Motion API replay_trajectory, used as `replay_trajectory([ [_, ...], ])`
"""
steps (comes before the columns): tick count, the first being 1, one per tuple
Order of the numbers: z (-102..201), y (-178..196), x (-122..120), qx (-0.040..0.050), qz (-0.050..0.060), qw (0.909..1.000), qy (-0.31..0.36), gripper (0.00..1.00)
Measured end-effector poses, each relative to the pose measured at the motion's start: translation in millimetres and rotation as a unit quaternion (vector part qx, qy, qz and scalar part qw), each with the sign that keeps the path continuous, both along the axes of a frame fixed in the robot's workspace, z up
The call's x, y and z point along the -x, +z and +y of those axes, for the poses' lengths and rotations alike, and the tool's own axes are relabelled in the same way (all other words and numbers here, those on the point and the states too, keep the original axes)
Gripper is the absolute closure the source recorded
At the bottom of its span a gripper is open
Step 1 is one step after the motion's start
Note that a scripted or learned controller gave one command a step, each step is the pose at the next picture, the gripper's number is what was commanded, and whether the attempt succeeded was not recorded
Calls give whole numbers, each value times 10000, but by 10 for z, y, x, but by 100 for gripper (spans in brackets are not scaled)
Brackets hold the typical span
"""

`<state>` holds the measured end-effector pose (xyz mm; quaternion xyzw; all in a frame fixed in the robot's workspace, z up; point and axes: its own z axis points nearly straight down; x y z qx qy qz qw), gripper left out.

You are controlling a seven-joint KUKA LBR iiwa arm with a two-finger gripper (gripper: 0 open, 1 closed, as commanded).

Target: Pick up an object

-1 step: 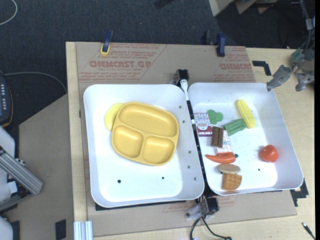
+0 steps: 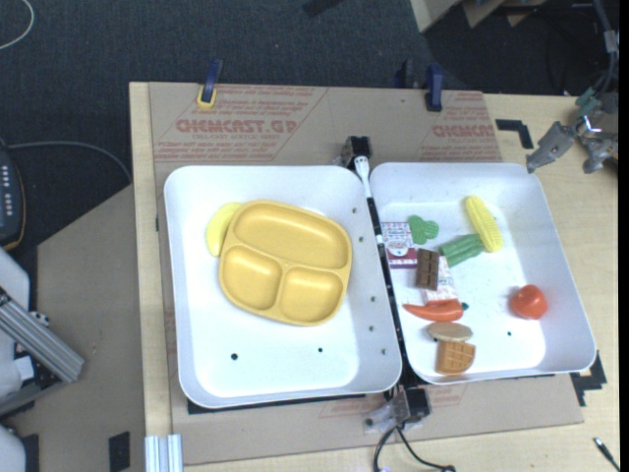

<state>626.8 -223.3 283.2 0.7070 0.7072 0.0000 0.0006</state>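
Red round tomato (image 2: pixel 529 302), smooth-skinned

Yellow tray (image 2: pixel 284 262) fills left bin (image 2: pixel 197 362); toy foods (image 2: pixel 454 264) scatter the right bin (image 2: pixel 560 264).

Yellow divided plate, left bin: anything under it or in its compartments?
The yellow divided plate has three compartments, all bare. A yellow piece pokes out from beneath its left rim, most of it covered. What else lies underneath cannot be seen. The plate rests in the left bin.
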Motion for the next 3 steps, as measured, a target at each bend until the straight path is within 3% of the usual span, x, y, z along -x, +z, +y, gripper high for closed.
replay_trajectory([
  [1, 37, -429, 16, -10, 28, 10000, 3, 0],
  [3, 33, -1653, 154, -14, 42, 10000, -3, 0],
])
